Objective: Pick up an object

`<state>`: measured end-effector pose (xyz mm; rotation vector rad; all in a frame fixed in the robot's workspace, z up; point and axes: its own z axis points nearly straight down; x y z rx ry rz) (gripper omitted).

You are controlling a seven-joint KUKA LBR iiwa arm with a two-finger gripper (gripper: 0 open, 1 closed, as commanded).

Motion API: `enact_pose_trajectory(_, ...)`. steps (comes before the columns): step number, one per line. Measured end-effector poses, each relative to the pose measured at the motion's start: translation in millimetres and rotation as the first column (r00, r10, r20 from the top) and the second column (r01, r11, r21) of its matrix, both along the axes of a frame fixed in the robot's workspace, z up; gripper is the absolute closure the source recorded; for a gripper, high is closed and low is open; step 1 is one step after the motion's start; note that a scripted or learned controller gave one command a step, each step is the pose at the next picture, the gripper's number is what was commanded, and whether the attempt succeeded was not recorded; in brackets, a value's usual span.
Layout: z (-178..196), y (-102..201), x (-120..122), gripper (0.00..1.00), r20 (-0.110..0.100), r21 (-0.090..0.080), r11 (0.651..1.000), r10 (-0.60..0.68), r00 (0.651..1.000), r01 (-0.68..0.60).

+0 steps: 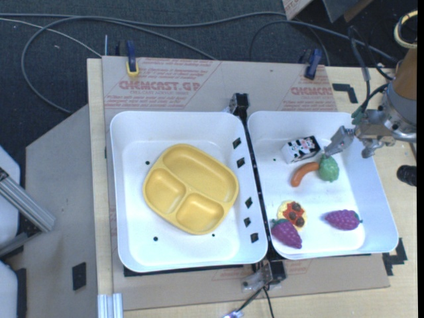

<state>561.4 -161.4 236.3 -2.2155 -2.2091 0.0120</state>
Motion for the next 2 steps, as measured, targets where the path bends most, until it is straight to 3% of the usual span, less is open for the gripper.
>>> enact_pose_trajectory(1,7.2,0.4,2.6,0.00,0.013,-0.003,1.000,0.003,1.000,-0.003)
enact_pose_trajectory(2,-37.9,6.7,-2.6,0.00,0.009,-0.001,1.000,0.003,1.000,-0.003)
